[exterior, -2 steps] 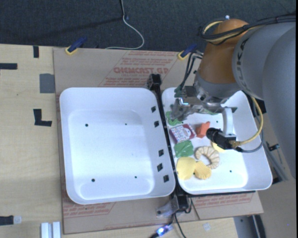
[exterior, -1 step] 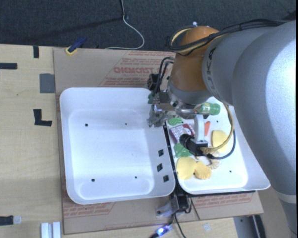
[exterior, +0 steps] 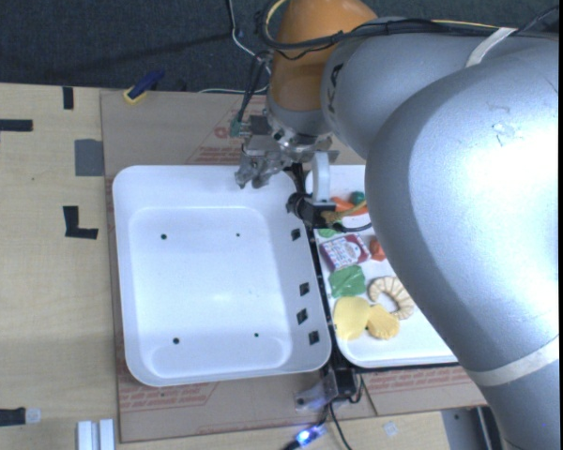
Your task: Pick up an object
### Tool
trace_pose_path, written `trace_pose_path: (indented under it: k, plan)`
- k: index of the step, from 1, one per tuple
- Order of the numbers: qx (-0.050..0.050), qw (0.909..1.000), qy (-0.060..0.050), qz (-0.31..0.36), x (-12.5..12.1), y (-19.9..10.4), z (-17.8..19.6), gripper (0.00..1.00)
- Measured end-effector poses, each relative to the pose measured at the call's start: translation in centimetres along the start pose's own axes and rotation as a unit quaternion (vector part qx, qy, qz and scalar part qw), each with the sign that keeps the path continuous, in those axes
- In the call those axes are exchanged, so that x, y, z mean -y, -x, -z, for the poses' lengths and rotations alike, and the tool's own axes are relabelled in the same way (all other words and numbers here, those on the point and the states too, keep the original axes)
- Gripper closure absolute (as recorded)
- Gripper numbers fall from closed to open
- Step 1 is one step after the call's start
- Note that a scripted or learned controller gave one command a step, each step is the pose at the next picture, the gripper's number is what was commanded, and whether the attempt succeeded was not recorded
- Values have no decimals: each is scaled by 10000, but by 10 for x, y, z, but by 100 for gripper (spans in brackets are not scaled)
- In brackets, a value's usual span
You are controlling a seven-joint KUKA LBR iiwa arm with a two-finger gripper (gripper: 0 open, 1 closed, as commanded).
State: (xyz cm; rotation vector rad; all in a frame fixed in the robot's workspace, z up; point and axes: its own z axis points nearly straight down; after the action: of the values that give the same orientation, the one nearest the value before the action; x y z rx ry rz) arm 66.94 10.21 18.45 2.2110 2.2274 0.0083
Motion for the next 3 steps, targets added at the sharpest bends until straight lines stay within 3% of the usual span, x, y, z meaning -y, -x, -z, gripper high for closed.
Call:
trace_pose_path:
  k: [2,3]
  plan:
    - [2,10000,-36,0,2,-136,-14,100]
    - [27,10000,-69,-25,4,-130,-107,100]
